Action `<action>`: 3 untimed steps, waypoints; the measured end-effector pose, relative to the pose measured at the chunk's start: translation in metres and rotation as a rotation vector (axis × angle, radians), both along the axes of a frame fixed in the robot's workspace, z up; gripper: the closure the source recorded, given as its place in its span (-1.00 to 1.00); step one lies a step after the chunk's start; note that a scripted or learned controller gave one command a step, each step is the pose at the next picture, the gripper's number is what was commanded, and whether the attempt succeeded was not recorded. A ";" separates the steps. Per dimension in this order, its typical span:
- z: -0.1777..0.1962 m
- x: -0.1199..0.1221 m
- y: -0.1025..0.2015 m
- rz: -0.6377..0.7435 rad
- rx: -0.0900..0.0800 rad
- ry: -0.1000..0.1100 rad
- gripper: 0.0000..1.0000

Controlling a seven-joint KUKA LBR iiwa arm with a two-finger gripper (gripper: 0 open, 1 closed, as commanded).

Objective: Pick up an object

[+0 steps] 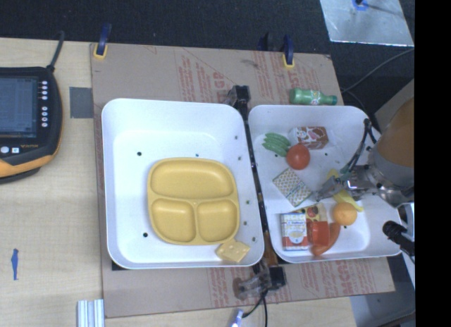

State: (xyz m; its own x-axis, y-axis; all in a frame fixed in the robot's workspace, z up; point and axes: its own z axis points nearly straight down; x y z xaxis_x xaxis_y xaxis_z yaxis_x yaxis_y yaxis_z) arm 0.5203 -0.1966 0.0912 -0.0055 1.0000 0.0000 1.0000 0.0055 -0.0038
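Claw point(337, 186) in right bin point(356, 118), orange point(344, 214) & tomato point(298, 156) nearby, grip unclear

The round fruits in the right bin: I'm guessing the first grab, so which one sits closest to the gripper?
The orange, right beside the gripper near the bin's right side. The red tomato lies farther off, up beside the green vegetable.

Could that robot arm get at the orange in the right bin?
Probably yes: the gripper hangs just above and left of the orange, whose top is bare; a banana and red pepper crowd its sides.
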 end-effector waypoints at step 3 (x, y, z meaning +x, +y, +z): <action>0.003 0.091 0.092 -0.001 -0.001 0.000 -1.00</action>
State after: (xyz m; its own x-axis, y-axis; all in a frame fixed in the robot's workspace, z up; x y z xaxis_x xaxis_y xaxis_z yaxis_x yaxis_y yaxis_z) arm 0.6111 -0.1046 0.0944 -0.0049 1.0000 -0.0013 1.0000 0.0049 -0.0040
